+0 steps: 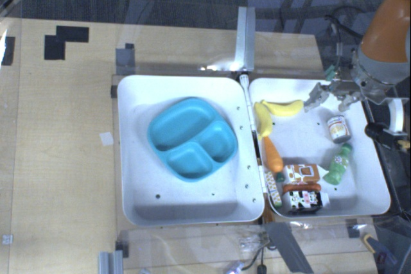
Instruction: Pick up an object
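The right bin (379, 192) holds several small items. A yellow banana (275, 112) lies at its back left, with an orange carrot (273, 155) below it. A small jar (338, 128) and a green bottle (338, 165) sit on the right side. An orange-and-white carton (302, 174) and a black-and-white pack (302, 199) lie at the front. My gripper (330, 97) hangs over the bin's back part, between the banana and the jar, open with nothing between its fingers.
A blue divided plate (192, 138) lies in the left bin (138, 202). A metal post (246, 38) stands behind the wall between the bins. A thin patterned stick (272, 187) lies along the right bin's left wall.
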### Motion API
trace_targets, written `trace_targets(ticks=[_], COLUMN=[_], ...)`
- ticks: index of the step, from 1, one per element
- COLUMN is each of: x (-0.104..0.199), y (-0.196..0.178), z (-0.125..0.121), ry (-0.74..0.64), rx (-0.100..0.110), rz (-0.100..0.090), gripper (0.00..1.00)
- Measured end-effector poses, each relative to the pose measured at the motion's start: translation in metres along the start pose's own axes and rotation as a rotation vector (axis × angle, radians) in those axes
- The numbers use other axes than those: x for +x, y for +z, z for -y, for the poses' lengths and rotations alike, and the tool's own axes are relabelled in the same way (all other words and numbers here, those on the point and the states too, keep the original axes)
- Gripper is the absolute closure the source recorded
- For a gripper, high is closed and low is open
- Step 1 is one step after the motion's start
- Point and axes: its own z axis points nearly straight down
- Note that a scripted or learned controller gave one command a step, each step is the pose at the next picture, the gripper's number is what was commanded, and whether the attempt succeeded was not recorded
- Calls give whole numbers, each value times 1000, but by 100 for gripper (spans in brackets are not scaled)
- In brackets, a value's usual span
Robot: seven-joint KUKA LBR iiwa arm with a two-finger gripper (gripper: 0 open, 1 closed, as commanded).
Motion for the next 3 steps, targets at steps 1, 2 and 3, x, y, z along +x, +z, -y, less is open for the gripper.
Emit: trace_targets(ticks=[1, 2, 3], x=[26, 10, -1], y=[104, 119, 118], z=[-65, -74, -74], ry=[-4, -100, -190], rx=[1, -18, -12], rz=[0, 0, -8], gripper=[0, 0, 0])
